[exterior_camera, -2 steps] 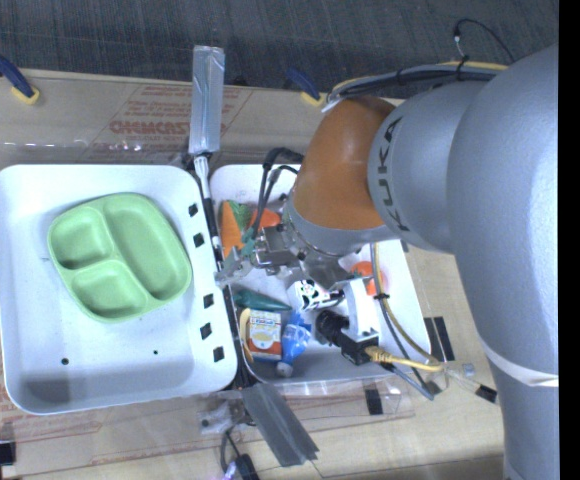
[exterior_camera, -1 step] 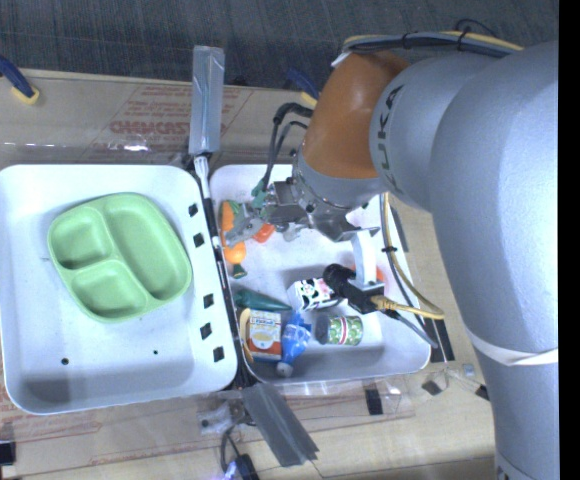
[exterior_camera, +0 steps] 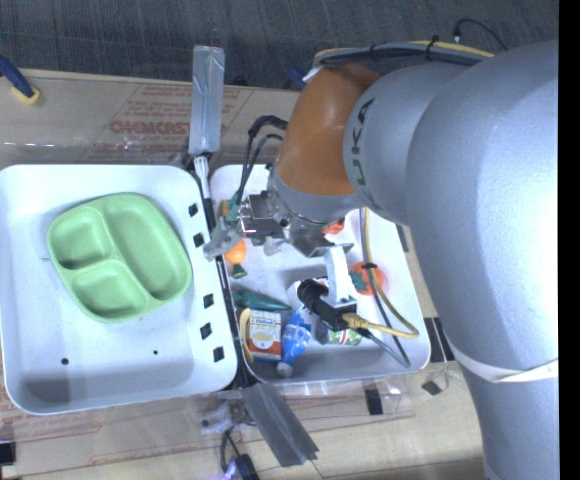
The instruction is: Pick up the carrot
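From my end the gripper (exterior_camera: 232, 236) sits low in the right bin (exterior_camera: 402, 268), right over the carrot (exterior_camera: 235, 255) by the bin's left wall. Can't tell if the claw is open or closed. Carrot looks unlifted, so the pick isn't done.

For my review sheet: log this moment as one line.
gripper: low in right bin | carrot: just below gripper | grasp: cannot tell
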`<state>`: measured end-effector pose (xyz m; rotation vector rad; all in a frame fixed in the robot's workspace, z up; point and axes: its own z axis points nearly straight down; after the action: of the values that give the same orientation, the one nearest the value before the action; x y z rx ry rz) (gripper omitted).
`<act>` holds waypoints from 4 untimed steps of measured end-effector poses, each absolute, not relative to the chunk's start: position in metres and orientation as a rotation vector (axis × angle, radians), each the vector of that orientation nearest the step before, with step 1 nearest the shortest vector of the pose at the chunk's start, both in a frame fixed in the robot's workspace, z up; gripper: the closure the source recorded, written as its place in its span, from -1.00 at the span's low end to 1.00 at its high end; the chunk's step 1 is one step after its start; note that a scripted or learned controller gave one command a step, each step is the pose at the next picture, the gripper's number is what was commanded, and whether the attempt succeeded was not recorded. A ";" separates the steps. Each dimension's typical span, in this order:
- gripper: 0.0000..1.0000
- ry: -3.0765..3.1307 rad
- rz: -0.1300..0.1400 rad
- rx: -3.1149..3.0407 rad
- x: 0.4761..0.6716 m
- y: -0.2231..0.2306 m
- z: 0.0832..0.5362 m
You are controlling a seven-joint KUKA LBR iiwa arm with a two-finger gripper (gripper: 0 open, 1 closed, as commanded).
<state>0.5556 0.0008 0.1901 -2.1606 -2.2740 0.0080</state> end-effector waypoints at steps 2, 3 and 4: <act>1.00 -2.219 0.002 -2.222 0.609 -0.053 0.259; 1.00 -1.771 0.008 -2.589 0.561 -0.037 0.259; 1.00 -1.203 0.009 -2.896 0.522 -0.085 0.228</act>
<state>0.5224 -0.0847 0.2281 -2.8962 -1.2027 0.0095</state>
